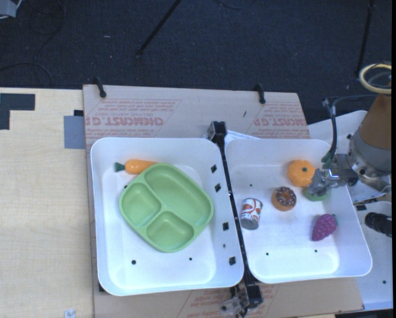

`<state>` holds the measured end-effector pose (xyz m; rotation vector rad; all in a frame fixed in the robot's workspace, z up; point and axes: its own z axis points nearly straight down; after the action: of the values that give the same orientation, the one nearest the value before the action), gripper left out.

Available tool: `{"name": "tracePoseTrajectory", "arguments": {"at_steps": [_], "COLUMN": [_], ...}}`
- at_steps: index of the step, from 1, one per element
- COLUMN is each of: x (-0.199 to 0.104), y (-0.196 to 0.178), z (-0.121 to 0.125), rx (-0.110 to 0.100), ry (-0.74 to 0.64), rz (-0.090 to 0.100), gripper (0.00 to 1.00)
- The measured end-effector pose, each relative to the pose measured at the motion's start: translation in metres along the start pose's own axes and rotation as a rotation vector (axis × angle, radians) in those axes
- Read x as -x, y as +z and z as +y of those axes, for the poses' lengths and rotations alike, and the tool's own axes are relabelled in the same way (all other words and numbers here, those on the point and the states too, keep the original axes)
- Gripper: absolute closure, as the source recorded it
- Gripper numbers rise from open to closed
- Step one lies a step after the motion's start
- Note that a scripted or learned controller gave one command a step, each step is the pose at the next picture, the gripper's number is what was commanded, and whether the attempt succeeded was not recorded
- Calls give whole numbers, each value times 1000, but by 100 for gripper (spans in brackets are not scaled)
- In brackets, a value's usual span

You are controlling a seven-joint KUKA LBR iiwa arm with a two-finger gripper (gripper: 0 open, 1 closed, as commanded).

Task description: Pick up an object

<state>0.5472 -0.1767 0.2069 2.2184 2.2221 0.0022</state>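
Green divided plate [165, 207], orange carrot [140, 166], purple grapes [323, 226], red-white can [250, 212], white bins [151, 280].

Pale wood-grain bench top [32, 204] carries flat brown cardboard sheet with red printed lettering [151, 114]. Two shallow white plastic bins rest side by side on sheet: left bin [112, 270], right bin [344, 264], inner rims touching at black centre divider.

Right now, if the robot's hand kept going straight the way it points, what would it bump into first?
Probably the orange fruit: the hand points left, right beside it. Height is hard to judge, so it might pass above.
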Motion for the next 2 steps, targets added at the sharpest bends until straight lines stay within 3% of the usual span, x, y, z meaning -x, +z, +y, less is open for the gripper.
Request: {"name": "tracePoseTrajectory", "arguments": {"at_steps": [1,2], "x": [-5,-53], "y": [-62,-46], "z": [2,12], "rx": [3,-5], "ry": [0,-2], "rz": [-1,2], "gripper": [100,100]}}
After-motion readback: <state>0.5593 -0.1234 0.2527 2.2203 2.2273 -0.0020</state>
